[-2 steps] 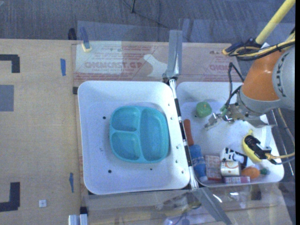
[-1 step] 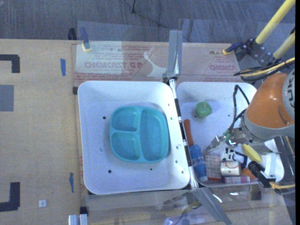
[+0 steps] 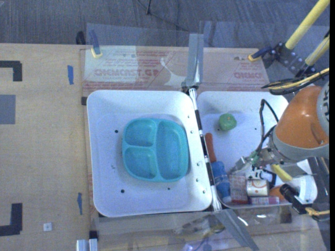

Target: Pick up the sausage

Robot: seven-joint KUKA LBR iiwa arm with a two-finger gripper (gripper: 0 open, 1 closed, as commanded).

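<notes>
Hanging low over the right bin (image 3: 272,95), your claw (image 3: 255,167) sat among a cluster of packages near the front of that bin, and whether it was spread or closed you could not tell from this slanted view, since wrist and cables crowded it. Nothing could be seen caught in it.

Just beneath and beside the claw lay a small white box with red print (image 3: 257,184). To its left stood a blue packet (image 3: 219,171), close to the wall between the bins.

Further left, the sausage (image 3: 209,146) lay flat along that dividing wall, a slim reddish-brown stick pointing front to back, its near end close to the blue packet. It was apart from the claw, untouched.

You should have expected it to be light, smooth and rounded, likely to roll or slip. A grip across its middle, with the claw closing over the narrow width, looked safest, though the wall left little room on one side.

Beyond it, a green ball (image 3: 227,122) rested toward the back of the right bin. A teal divided plate (image 3: 155,149) sat in the left bin (image 3: 104,140) on the desk (image 3: 42,140).
</notes>
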